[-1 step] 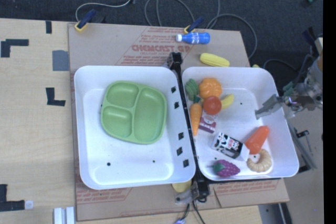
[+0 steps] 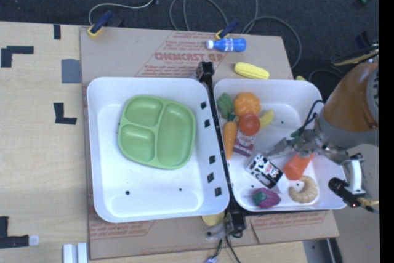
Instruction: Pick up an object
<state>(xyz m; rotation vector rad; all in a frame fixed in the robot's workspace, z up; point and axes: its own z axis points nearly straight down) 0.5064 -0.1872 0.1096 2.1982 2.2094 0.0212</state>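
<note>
Low over the right bin (image 2: 308, 92), arm reaching leftward, pincer (image 2: 294, 143) by orange bottle (image 2: 297, 165), grip state unclear.

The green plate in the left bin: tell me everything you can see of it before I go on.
The green plate is a rounded-square divided dish, plastic by its look, pale green, with three compartments: two on its left, one larger on the right. It lies flat and upright on the floor of the left bin, toward the far half, slightly rotated. Nothing rests in it or touches it.

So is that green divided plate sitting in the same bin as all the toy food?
No, the green plate lies alone in the left bin; the toy food is in the right bin.
</note>
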